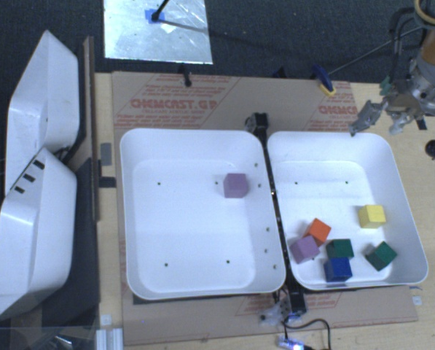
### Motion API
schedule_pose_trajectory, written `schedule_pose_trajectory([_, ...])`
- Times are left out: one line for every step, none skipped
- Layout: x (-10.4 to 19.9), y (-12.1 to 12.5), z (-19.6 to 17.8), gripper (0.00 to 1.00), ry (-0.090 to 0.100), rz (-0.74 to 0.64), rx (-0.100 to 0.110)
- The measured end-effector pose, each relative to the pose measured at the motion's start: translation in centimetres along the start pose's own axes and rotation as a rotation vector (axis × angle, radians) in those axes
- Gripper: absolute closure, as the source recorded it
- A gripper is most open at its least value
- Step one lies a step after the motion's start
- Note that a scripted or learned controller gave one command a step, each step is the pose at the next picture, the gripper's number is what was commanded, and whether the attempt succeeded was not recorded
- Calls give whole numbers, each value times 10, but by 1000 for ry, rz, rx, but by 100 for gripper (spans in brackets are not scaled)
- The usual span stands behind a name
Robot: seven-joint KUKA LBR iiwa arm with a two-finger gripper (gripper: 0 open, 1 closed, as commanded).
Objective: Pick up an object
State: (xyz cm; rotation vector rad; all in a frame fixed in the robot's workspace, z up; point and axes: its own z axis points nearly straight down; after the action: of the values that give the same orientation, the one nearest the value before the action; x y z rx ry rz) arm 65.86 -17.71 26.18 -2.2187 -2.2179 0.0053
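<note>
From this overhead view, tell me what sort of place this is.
Probably a robotics lab bench for grasping trials: two white bins on cardboard, coloured blocks as test objects, and the arm's gripper at the right bin's far corner.

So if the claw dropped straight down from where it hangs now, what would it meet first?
Probably the back right rim of the right bin, or the cardboard beside it; the claw hangs over that corner, well clear of the blocks. Depth is hard to judge.

Two shallow white bins sit side by side on the bench, the left bin (140, 268) and the right bin (410, 217). Seven blocks in all: two purple blocks (235, 185) (304, 249), two green blocks (339, 249) (381, 255), one orange block (319, 230), one yellow block (371, 215) and one blue block (337, 269).
</note>
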Motion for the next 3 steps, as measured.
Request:
schedule_pose_trajectory([0, 1, -4, 0, -1, -1, -7])
schedule_pose_trajectory([2, -9, 47, 0, 0, -1, -3])
schedule_pose_trajectory([3, -9, 110, 0, 0, -1, -2])
